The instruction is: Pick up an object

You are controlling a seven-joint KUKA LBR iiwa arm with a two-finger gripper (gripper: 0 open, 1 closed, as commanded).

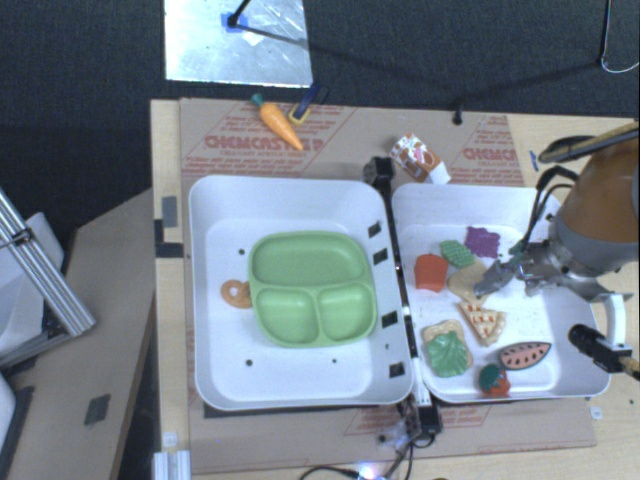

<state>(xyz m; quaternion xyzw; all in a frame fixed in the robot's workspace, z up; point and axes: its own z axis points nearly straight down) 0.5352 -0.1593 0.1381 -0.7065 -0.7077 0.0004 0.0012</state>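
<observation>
The end effector (492,280) hangs low in the right bin (560,200), and I cannot tell its state. Its tip is over a beige piece (463,282), which lies just to the left of it, between the red block (431,272) and the pizza slice (484,321). The same bin has a watermelon slice (524,355) and a green leaf (448,352). The left bin (290,193) holds a green tray (310,288) and a pretzel (236,293).

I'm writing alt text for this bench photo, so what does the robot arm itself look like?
The arm enters from the right: a rounded orange band above a grey wrist section. Thin dark cables loop along its left side. Its end effector is grey metal and narrows toward the bin. A black fitting sticks out below the wrist.
</observation>
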